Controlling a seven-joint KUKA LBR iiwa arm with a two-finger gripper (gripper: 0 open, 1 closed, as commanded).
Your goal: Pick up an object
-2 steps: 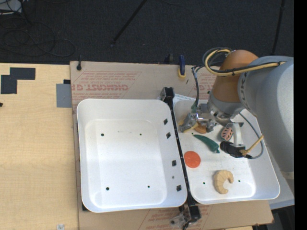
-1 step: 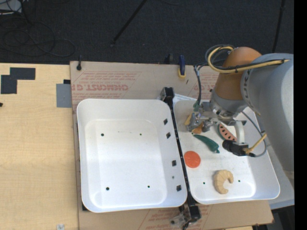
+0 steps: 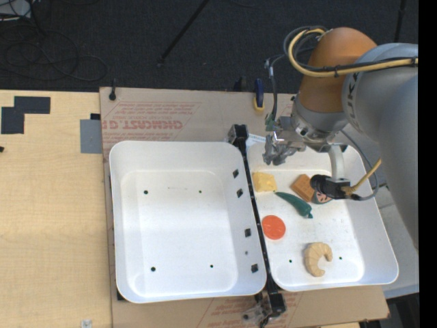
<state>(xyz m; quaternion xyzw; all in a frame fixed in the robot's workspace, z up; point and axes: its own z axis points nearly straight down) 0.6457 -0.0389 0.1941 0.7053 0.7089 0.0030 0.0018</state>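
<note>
My gripper (image 3: 274, 157) hangs over the far left part of the right bin (image 3: 372, 251), just above and right of a yellow block (image 3: 265, 182). Nothing shows between its fingers, which point down at the bin floor. Other items lie in that bin: an orange-brown block (image 3: 302, 185), a green pepper-shaped piece (image 3: 295, 203), a flat red disc (image 3: 274, 227) and a tan croissant-shaped piece (image 3: 317, 258).
The left bin (image 3: 123, 183) sits beside the right one, with a black divider rail (image 3: 247, 197) between them. Both rest on a cardboard sheet (image 3: 164, 118) on the wooden bench. The arm's body looms over the right bin's far right corner.
</note>
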